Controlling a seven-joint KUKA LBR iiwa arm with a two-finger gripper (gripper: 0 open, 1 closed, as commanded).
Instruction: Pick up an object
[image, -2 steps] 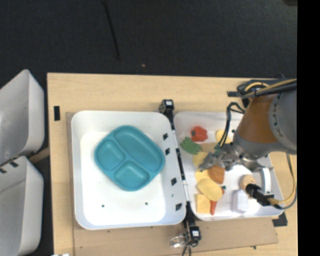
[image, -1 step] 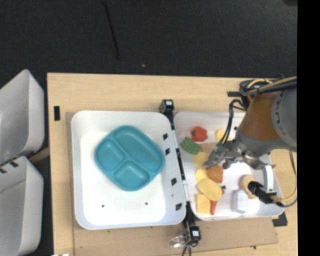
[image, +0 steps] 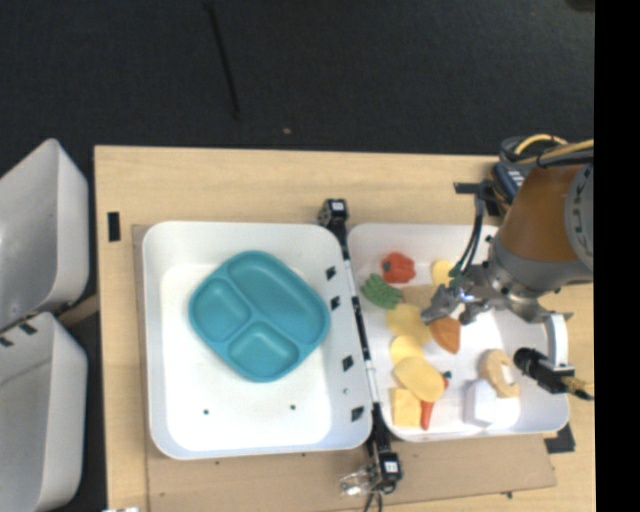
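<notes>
The gripper (image: 447, 303) hangs low in the right bin (image: 520, 426), whether clenched or released I cannot tell, touching an orange piece (image: 447, 334) at its six o'clock, so the lift seems not yet done.

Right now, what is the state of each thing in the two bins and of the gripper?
Blue tray: lying flat in the left bin, right way up.
Gripper: low over the right bin, above the toy food.
Orange piece: just under the gripper; a grasp cannot be told.
Red pepper: lying loose near the bin's far side.
Green piece: lying beside the pepper.
White block: lying near the front rim.
</notes>
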